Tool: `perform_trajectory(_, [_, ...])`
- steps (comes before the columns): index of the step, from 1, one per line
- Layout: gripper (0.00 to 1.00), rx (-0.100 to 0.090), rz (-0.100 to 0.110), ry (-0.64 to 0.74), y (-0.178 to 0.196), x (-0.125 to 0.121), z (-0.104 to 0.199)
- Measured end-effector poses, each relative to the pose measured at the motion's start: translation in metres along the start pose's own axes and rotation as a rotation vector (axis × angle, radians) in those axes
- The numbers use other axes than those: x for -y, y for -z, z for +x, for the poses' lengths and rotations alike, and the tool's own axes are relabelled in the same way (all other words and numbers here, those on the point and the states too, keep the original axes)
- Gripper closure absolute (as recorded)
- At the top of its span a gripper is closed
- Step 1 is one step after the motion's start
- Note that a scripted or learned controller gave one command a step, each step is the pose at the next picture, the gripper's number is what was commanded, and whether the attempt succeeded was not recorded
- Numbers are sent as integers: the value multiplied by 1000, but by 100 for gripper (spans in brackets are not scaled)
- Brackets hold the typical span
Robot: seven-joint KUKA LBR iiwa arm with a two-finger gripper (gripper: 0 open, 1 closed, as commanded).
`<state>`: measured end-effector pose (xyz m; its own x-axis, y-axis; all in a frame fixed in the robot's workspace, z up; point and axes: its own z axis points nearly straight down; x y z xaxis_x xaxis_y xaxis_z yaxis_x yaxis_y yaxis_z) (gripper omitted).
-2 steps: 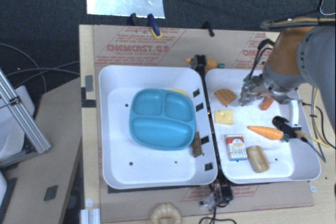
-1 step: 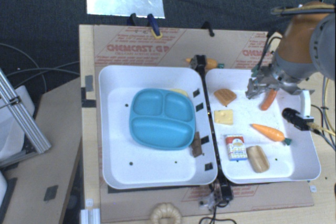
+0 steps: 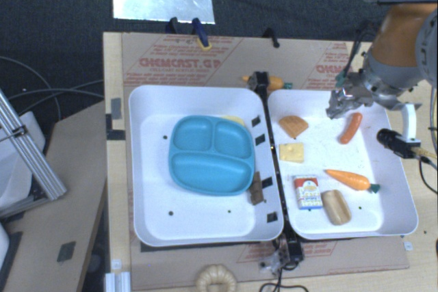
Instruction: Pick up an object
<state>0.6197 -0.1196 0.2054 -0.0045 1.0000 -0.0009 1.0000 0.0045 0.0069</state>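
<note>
Dark carpet surrounds the tabletop (image 3: 171, 51), where a cardboard sheet carries two shallow white bins side by side. My left bin (image 3: 147, 167) holds a blue divided plate (image 3: 212, 154) and a small brown piece (image 3: 256, 191) by its right wall. My right bin (image 3: 397, 208) holds the loose play food: a toast-coloured wedge (image 3: 293, 125), a pale cheese square (image 3: 291, 152), a red sausage (image 3: 350, 128), an orange carrot (image 3: 349, 178) with a green tip, a small printed box (image 3: 308, 192) and a tan bread roll (image 3: 336, 206).

I judge the sausage the likeliest target, since it lies just beside the gripper in the upper part of the right bin, tilted, with bare floor around it. It looks like light, stiff plastic with a smooth rounded skin, so I expect it to roll or squirt out of a poor pinch. I would take it across the middle of its length, fingers square to its long axis.

My gripper (image 3: 339, 106) hangs over the bin's upper edge, just left of the sausage's top end, at the foot of the grey and orange arm (image 3: 404, 37). At this size its tip reads as a dark cluster; I cannot tell its opening, nor whether it touches the bin floor. I see nothing held in it.
</note>
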Motion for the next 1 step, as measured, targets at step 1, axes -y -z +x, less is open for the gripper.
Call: perform_trajectory(1, [100,-1,2,0,21,-1,0])
